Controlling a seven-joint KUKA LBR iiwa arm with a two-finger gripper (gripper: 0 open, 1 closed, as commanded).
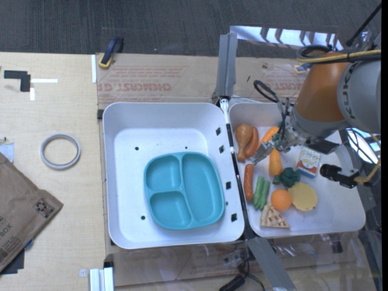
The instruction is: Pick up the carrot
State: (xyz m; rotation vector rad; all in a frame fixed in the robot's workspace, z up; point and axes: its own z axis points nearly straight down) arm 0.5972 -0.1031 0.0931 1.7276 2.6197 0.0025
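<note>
Camera view: arm (339,90) bends over right bin (351,214), pincer (270,143) clamped on carrot (271,133).

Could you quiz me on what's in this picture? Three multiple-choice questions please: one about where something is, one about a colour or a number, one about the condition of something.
1. Where is the teal tray?
A. In the left bin
B. In the right bin
C. On the cardboard behind the bins

2. How many compartments does the tray have?
A. Two
B. Three
C. Five

3. What state is the tray in?
A. Heaped with toy food
B. Flipped upside down
C. Right way up with nothing in it

Answers:
1. A: the tray lies flat in the left bin, while the toy food lies in the right bin.
2. B: two small sections sit on the tray's left side and one long section on its right.
3. C: its hollows face up and show bare teal; the carrot, pizza slice and orange are all in the other bin, where the gripper is.
</note>
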